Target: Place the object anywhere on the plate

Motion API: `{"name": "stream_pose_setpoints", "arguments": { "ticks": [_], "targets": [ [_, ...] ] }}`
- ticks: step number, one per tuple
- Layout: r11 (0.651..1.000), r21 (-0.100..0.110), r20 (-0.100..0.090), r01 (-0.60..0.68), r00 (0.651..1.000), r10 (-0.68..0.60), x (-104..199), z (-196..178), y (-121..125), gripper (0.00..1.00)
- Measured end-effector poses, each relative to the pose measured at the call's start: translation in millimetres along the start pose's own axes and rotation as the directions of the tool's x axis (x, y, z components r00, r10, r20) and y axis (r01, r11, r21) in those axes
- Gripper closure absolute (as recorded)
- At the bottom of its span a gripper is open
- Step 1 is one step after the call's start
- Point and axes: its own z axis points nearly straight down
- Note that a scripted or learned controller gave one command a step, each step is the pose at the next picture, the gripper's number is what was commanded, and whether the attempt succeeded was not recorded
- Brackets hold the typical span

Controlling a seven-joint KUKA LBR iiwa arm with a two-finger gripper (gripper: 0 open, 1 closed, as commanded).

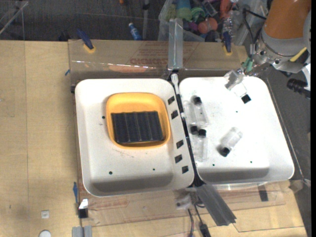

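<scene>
A clear vial (239, 89) is seen clamped between the fingers of the gripper (236, 79) — the carry step is judged underway. The yellow plate (112, 104), far across from the gripper, must be reached next — then release.

Cut off at the top and right edges: arm (289, 14). Too blurred at two o'clock to tell finger state: gripper (237, 78).
</scene>
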Motion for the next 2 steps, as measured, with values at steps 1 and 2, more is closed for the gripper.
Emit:
{"name": "stream_pose_setpoints", "arguments": {
  "ticks": [1,2],
  "targets": [
    [0.970,-0.004,0.005,0.245,0.970,-0.245,-1.8,-23.3,0.1,1.00],
    [0.930,-0.004,0.007,0.368,0.930,-0.368,-17.5,-74.0,-14.0,1.00]
  ]
}}
